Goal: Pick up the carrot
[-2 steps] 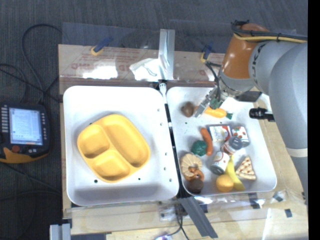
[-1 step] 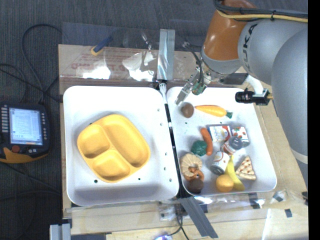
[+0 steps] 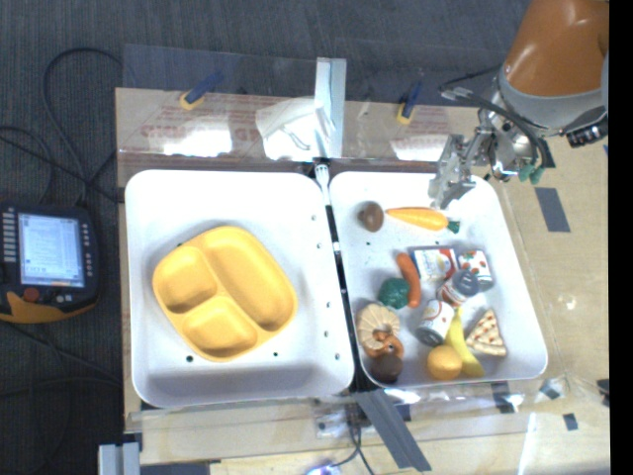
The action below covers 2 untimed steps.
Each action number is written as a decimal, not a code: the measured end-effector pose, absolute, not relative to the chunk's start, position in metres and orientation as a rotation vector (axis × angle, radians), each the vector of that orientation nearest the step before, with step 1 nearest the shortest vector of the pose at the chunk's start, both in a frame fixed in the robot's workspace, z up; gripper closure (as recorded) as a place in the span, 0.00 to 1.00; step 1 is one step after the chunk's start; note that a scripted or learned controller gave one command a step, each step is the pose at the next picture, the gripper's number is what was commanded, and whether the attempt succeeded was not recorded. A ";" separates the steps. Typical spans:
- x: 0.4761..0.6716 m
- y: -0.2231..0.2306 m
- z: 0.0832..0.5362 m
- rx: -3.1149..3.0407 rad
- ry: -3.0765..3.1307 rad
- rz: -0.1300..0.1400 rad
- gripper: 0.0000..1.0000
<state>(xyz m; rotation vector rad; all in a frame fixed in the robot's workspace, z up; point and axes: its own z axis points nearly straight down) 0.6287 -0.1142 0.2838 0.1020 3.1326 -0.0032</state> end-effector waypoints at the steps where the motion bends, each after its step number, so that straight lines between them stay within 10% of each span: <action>1: 0.568 -0.166 0.178 0.010 3.149 0.002 1.00; 2: 0.571 -0.165 0.183 0.005 3.140 -0.002 0.00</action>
